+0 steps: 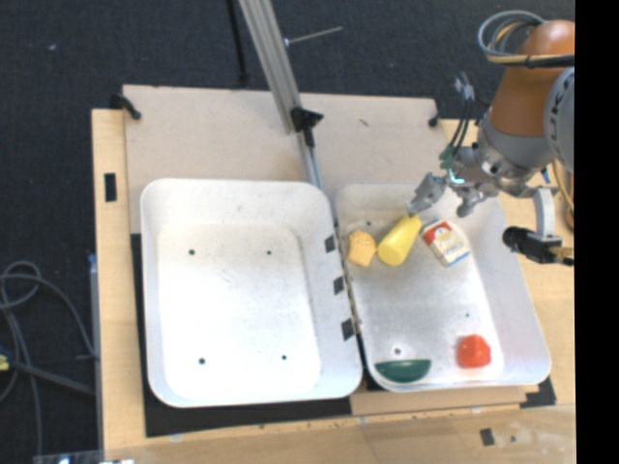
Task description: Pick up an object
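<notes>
Over the right bin's (513, 298) far end, poised with gripper (448, 199) spread open and empty above yellow bottle (398, 241) beside small carton (446, 243): approach step, needing descent and closure next.

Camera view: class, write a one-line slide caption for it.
Open gripper hovers over the right bin, beside a yellow bottle and small carton.

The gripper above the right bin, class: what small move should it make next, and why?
Probably a short descent: the gripper hangs open above the right white bin, holding nothing, with the yellow plastic bottle and small red-and-white carton just below.
</notes>
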You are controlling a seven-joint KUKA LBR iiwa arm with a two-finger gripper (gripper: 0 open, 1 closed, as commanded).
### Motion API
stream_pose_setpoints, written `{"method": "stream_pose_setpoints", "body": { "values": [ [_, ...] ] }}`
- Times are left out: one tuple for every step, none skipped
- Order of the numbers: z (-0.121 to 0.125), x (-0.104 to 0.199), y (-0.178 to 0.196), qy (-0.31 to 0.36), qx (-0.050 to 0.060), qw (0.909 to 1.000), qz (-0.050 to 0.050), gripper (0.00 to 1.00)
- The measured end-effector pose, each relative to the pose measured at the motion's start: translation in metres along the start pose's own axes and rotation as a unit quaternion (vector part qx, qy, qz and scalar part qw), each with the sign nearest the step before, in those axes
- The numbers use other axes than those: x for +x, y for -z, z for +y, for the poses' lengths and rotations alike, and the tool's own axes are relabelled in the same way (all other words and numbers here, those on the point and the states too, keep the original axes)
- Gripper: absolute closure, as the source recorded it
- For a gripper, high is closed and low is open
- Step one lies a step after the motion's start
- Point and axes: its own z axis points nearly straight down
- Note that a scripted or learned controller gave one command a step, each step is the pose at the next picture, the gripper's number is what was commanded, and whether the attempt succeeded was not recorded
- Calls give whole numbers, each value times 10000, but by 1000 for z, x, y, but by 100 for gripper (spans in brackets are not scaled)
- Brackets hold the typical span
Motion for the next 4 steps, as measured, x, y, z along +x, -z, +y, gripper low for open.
{"method": "stream_pose_setpoints", "body": {
  "values": [
    [1,0,3,11,-23,10000,-15,0],
    [2,2,-59,13,3,10000,-14,0],
    [4,-2,-106,-2,-54,10000,-42,0],
    [6,-2,-91,-3,-85,10000,-38,100]
  ]
}}
